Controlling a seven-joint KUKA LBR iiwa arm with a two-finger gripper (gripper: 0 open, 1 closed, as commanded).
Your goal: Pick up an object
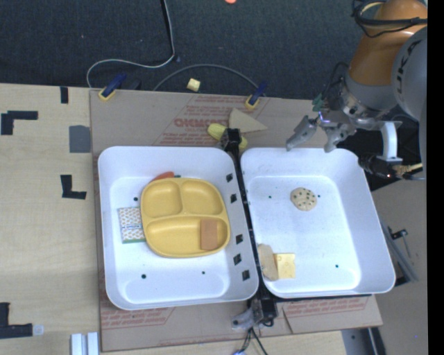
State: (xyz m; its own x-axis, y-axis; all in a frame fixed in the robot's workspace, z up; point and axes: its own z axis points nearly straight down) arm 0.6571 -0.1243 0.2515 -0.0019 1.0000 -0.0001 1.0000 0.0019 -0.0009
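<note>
I see my gripper [313,137] spread wide with nothing held, poised over the right white bin's [361,274] far rim, clear of the round speckled cookie [303,199].

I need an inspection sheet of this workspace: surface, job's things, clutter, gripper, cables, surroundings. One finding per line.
Surface: cardboard sheet under two white bins.
Job's things: left bin holds a yellow divided plate with a brown block and a patterned card; right bin holds a cookie and a yellow cheese piece.
Clutter: small yellow block on the bench.
Gripper: gripper open, above the right bin's far rim, holding nothing.
Cables: white cable; black cable.
Surroundings: blue clamps.
</note>
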